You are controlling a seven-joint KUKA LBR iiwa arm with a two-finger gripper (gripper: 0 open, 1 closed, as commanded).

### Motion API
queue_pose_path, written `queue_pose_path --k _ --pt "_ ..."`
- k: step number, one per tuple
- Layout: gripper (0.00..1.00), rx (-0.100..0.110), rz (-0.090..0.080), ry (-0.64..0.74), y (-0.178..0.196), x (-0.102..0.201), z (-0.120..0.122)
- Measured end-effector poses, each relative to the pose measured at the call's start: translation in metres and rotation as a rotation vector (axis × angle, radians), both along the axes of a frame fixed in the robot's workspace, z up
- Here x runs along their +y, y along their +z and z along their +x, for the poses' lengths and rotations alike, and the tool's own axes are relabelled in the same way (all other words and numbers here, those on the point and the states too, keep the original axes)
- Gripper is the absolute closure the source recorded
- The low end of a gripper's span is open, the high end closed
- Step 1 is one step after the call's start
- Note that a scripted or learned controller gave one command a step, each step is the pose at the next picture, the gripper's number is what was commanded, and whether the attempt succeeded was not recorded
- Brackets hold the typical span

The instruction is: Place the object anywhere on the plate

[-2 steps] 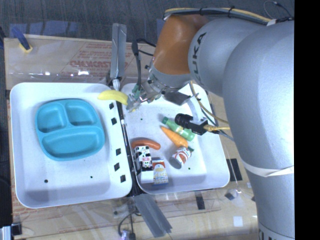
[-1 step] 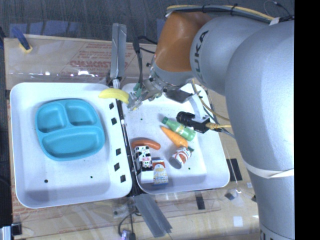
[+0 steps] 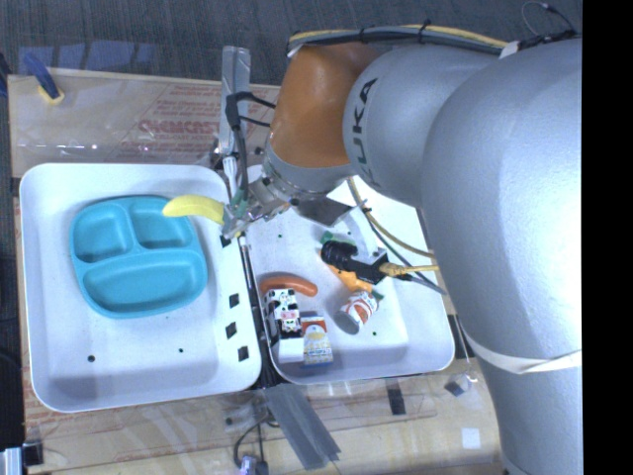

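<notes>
Where the two white bins (image 3: 237, 334) meet, the gripper (image 3: 232, 224) pinches a banana (image 3: 194, 207) above the blue plate (image 3: 138, 255)

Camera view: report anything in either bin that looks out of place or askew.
The yellow banana sits half on the upper right rim of the blue plate, its right end pointing out toward the gripper at the left bin's right wall. In the right bin, the small toys lie jumbled, which looks ordinary.

Open floor is left in the left bin (image 3: 59, 364) below the blue plate (image 3: 138, 255), while the right bin (image 3: 420, 349) is crowded by small items (image 3: 307, 330) and overhung by the arm (image 3: 445, 146).
</notes>
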State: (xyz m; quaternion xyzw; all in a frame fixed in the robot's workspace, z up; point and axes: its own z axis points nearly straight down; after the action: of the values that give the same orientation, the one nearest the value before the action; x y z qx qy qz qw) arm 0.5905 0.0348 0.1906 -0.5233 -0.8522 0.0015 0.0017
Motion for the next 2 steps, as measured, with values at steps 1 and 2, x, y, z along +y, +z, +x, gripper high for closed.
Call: queue_pose_path --k 1,2 --pt "1.0 -0.004 0.0 0.258 0.023 -0.002 0.009" --pt "1.0 -0.005 0.001 0.282 0.024 0.001 0.026"
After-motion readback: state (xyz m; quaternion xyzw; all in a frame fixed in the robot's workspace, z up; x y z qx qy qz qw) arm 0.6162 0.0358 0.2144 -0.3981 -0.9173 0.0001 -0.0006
